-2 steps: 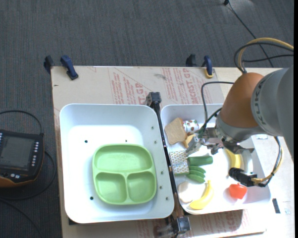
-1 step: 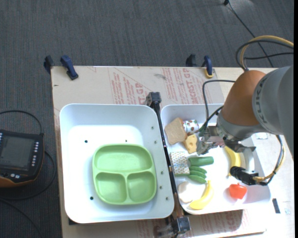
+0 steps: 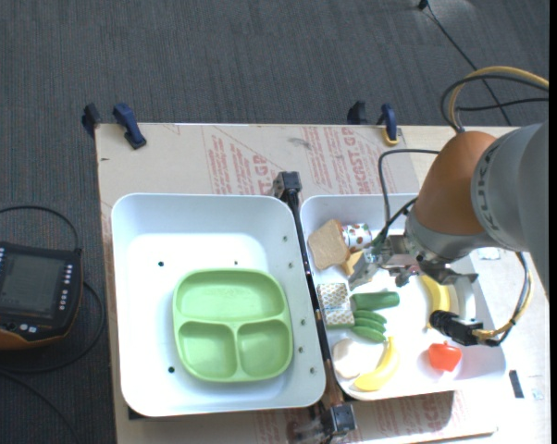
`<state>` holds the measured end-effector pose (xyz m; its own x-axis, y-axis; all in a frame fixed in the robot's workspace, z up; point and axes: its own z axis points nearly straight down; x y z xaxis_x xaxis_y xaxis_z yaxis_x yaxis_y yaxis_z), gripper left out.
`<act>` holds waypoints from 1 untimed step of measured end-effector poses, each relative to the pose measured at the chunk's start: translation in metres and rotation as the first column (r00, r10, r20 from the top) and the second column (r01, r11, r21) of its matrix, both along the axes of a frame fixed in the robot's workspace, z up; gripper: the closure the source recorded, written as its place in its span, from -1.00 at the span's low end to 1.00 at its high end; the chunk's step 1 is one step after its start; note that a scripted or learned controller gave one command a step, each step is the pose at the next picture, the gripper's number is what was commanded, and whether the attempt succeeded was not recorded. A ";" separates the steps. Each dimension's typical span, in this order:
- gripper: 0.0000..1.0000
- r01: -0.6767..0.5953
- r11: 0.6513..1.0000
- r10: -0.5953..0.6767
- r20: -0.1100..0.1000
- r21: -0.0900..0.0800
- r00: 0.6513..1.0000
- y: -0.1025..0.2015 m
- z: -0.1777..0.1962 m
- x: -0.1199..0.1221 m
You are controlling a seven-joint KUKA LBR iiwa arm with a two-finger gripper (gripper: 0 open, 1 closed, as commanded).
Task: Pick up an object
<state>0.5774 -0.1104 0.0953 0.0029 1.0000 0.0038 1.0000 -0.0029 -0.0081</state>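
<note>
I have the gripper (image 3: 382, 265) low in the right bin (image 3: 473, 363), among crowded toy food. Whether it is spread or closed I cannot tell; the wrist hides it. Just below it lie the green pea pods (image 3: 371, 311), the likeliest target, I think. A tan toast slice (image 3: 327, 242) sits beside it on the far side, a yellow banana (image 3: 382, 366) nearer the front rim. I would center over one pod, descend straight and avoid nudging neighbours.
</note>
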 end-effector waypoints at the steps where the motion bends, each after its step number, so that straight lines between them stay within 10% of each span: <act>1: 1.00 0.002 1.000 -0.002 -0.003 0.002 1.000 0.000 0.008 0.000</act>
